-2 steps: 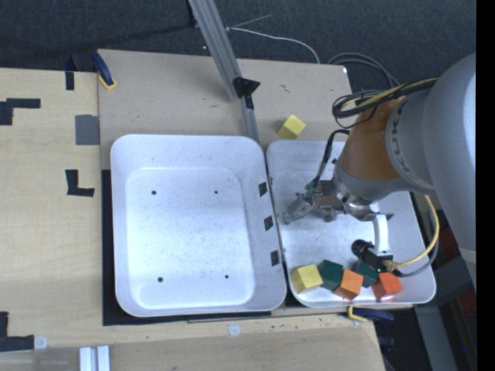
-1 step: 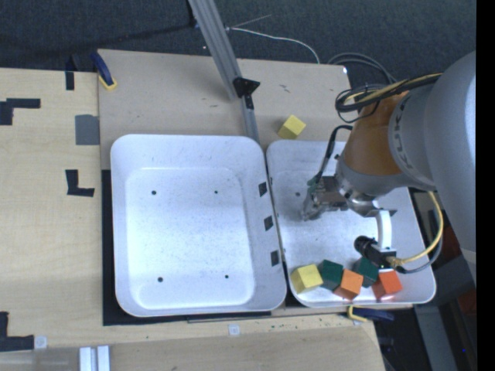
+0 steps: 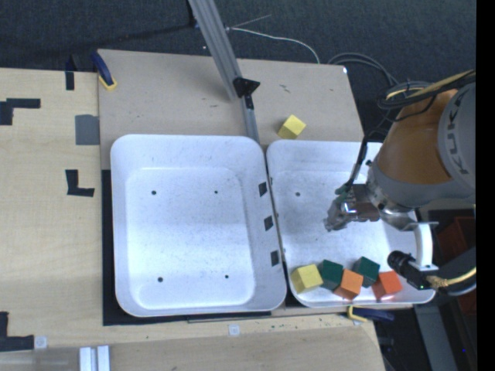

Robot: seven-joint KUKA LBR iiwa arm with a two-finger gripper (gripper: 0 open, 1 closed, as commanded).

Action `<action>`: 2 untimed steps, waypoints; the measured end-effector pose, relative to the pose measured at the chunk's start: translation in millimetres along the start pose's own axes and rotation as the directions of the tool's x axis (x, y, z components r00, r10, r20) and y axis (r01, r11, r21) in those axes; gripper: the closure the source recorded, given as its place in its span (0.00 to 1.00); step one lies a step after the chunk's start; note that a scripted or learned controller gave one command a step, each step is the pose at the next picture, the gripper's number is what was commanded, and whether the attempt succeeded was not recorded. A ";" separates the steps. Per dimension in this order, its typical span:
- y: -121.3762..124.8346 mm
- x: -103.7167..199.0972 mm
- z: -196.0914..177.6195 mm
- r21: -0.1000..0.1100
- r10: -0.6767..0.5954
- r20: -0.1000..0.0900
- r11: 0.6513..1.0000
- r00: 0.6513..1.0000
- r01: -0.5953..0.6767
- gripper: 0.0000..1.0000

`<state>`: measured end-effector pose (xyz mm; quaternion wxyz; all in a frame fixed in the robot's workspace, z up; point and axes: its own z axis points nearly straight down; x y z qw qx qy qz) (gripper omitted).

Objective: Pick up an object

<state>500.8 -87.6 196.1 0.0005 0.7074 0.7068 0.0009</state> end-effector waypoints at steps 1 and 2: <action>52.3 -17.8 -15.1 -0.001 -0.003 0.003 1.000 1.000 0.003 1.00; -11.1 8.0 0.9 0.010 -0.001 -0.001 1.000 1.000 0.001 1.00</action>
